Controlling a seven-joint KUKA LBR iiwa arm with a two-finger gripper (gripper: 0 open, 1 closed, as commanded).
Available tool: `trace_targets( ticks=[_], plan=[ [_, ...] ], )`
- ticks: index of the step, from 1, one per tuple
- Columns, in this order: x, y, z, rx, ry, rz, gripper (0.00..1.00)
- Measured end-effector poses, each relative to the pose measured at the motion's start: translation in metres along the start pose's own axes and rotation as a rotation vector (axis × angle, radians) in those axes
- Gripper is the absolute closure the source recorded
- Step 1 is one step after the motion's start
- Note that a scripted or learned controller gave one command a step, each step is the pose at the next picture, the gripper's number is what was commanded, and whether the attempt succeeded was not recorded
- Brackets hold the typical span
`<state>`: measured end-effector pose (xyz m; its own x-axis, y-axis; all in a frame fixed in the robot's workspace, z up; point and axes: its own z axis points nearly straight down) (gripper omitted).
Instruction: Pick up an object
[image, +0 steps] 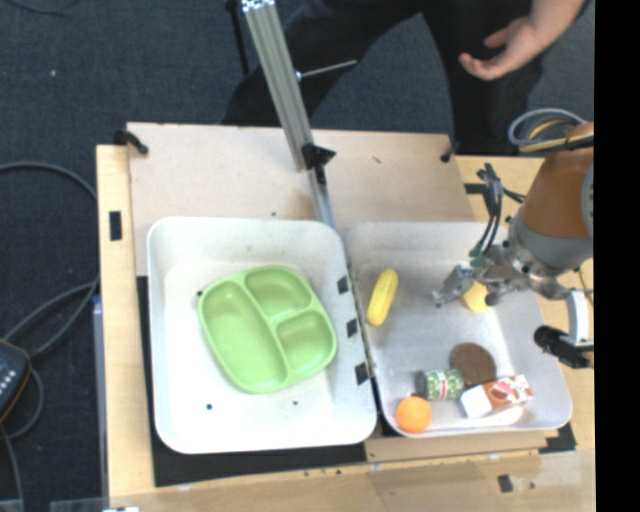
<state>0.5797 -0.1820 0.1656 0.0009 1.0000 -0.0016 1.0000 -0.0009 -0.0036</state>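
So, hand (472, 290): low in the right bin (420, 240), can't tell its grip.
yellow thing (480, 299): right at the hand.
banana (382, 297): off to its left.

The jaws (470, 290) partly hide a small yellow object (479, 299); their spread is unreadable.

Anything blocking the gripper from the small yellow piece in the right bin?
Nothing visible does. The gripper is already right at the small yellow piece, which sits directly beneath it. The banana lies well to the left, and the brown disc lies nearer the bin's front edge.
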Motion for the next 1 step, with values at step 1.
trace_targets(
  ticks=[1],
  plan=[
    [0.0034,-0.0038,0.0622,0.001,0.001,0.0,0.0]
  ],
)
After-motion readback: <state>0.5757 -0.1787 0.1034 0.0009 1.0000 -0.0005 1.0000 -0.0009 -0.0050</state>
